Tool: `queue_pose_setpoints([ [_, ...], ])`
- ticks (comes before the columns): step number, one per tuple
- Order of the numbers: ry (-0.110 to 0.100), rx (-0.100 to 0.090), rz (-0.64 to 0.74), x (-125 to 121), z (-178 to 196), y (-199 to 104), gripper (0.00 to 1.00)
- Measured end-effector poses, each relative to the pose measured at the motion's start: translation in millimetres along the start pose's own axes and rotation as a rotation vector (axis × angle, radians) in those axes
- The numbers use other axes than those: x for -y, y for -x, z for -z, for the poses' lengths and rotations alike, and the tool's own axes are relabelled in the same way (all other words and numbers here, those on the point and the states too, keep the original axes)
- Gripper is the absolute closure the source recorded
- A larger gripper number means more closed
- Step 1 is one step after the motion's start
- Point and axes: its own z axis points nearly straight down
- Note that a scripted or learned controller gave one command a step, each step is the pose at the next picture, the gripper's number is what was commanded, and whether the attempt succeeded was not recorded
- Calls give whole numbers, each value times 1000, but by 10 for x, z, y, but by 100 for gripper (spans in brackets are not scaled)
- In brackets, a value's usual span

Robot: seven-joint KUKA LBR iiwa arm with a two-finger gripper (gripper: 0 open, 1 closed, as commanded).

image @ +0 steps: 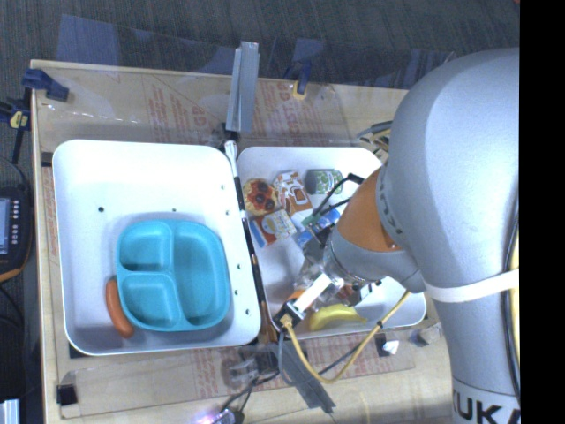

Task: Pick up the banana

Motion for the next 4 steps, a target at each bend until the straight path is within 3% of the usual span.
queue_pose_setpoints([
  [1, 6, -2, 232, -741, 853, 419, 100],
  [2, 3, -1, 26, -293, 5, 160, 100],
  [3, 6, -3, 80, -882, 2328, 90, 100],
  [4, 6, 0, 209, -1134, 2847, -571, 100],
])
